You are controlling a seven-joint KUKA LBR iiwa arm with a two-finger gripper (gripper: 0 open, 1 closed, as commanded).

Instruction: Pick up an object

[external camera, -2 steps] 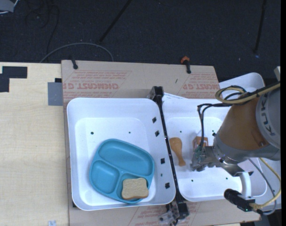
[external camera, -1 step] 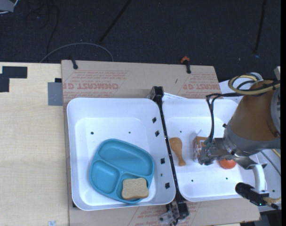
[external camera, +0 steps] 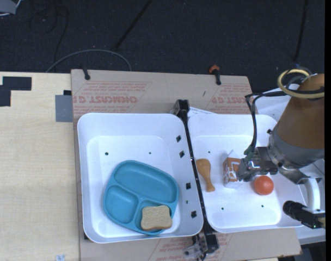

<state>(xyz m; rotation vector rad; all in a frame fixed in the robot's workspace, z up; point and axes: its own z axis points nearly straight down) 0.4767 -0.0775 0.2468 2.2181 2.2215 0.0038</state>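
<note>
small brown-and-white packaged object [external camera: 231, 170], boxy with a printed wrapper, stands in the right-hand shallow white bin [external camera: 220, 222], near that bin's middle and just right of a tan drumstick-shaped toy [external camera: 204, 173] that lies along the bin floor close to the black divider clips [external camera: 183, 109] between the two bins. the grey arm with its orange band [external camera: 302, 118] reaches in from the right, and its two-finger gripper [external camera: 246, 169] sits low over the bin, right beside the packaged object and apparently touching its right side; whether the fingers are spread or pressed together cannot be told from this slanted view, and the object is not clearly seen between them. a round red-orange ball-like fruit [external camera: 263, 185] rests on the bin floor just below and right of the gripper, apart from the package. the left-hand shallow white bin [external camera: 92, 145] holds a blue plastic divided tray [external camera: 135, 192], and a beige slice of toast-like foam [external camera: 155, 218] lies in the tray's lower right compartment. both bins sit on a brown cardboard sheet [external camera: 154, 94] on the pale wooden bench [external camera: 29, 167].
</note>
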